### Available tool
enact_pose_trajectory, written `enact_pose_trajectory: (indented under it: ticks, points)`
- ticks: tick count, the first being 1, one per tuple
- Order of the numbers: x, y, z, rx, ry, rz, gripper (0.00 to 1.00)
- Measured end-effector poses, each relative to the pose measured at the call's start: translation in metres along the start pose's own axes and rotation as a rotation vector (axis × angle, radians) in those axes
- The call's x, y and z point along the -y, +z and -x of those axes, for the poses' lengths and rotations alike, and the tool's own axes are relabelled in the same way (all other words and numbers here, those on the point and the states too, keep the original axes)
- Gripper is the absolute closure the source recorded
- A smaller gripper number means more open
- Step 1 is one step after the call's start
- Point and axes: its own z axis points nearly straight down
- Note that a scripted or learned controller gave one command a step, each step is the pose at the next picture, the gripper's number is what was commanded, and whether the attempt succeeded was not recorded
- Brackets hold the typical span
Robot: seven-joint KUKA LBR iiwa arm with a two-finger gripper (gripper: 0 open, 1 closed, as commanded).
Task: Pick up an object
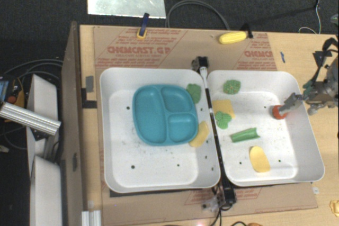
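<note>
the jaws (286, 105) come in over the right rim of the right bin (302, 129), low and slanted toward the bin floor, and a small red-orange object (277, 111) sits right at their tip – touching or nearly so. whether the jaws are closed on it or only beside it, i cannot tell; their opening is too small and blurred to read.

well to the left of the jaws, near the divider, a yellow piece (223, 107) lies touching a green lumpy piece (223, 120). up and left of the jaws is another green lump (231, 86). below and left lies a long green piece (244, 135), and further below it a yellow oval piece (259, 159).

far left of the jaws, in the left bin (119, 166), a blue divided tray (163, 115) rests – a green piece (194, 92) at its upper right corner, a yellow piece (199, 135) against its lower right.
</note>
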Motion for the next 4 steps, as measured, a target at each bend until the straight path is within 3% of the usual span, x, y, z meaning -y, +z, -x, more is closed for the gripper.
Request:
enact_pose_trajectory:
  ticks: [1,2,3,4]
  points:
    - [-0.048,0.15,0.02,-0.003,-0.001,-0.009,0.0]
    - [-0.08,0.166,0.02,0.0,-0.003,0.003,0.0]
    - [-0.149,0.072,0.021,0.004,-0.005,0.015,0.0]
    - [-0.107,0.157,0.02,-0.002,0.003,-0.007,0.0]
